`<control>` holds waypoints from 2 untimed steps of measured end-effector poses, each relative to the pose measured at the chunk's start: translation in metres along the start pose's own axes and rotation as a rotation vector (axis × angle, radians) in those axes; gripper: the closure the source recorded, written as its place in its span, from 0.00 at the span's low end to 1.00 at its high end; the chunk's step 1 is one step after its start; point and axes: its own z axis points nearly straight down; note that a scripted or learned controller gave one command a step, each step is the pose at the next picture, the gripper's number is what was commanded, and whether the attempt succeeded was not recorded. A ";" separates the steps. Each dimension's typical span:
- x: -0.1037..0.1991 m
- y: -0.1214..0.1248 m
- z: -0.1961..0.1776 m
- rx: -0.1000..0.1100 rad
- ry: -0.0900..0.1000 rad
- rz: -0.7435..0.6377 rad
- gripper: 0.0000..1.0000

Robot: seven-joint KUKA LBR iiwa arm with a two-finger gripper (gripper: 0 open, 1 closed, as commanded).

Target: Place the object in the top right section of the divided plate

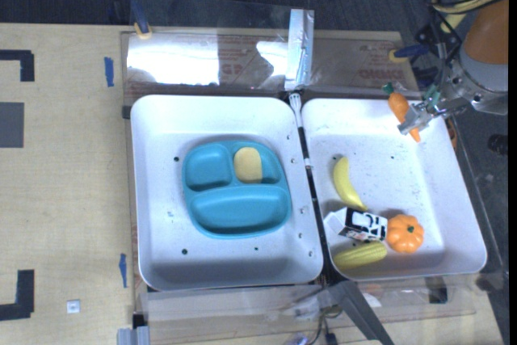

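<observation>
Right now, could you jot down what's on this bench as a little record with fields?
left bin: white, holds a blue divided plate
plate, top right section: a yellow rounded object lies in it
right bin: white, holds a banana, a small pumpkin, a black-and-white item and a yellowish piece
gripper: over the right bin's far corner, with an orange carrot-like piece at its tip; grasp unclear
arm: reaches in from the right

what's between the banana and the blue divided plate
In the camera view, the two bins' raised white rims meet between the banana and the blue divided plate, with bare white bin floor on either side.
</observation>
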 end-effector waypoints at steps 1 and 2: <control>0.035 -0.028 0.111 -0.002 0.001 -0.312 1.00; 0.086 -0.017 0.059 -0.006 -0.003 -0.716 1.00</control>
